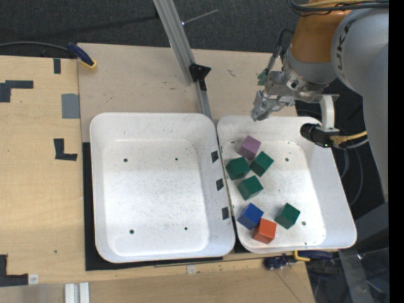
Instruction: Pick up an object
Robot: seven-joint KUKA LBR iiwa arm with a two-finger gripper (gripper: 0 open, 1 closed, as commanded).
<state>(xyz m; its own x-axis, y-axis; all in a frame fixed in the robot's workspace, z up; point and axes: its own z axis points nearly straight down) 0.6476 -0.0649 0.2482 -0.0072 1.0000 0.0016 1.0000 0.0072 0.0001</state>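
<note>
Seven cubes crowd the right bin [328,188]; purple cube [250,147] touches green neighbours. Claw [261,111] above far rim, state indeterminable. Risk: fingers strike adjacent cubes, grasp slips.

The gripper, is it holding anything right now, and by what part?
Nothing is held: the gripper hangs above the right bin's far edge, no block between its fingers.

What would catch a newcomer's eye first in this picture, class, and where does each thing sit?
First, the big grey arm with its orange band at the upper right, its tool hanging over the far edge of the right bin. Next, the bright cubes clustered in that bin: a purple cube and green ones near the far end, a blue cube and an orange cube at the near end.
</note>
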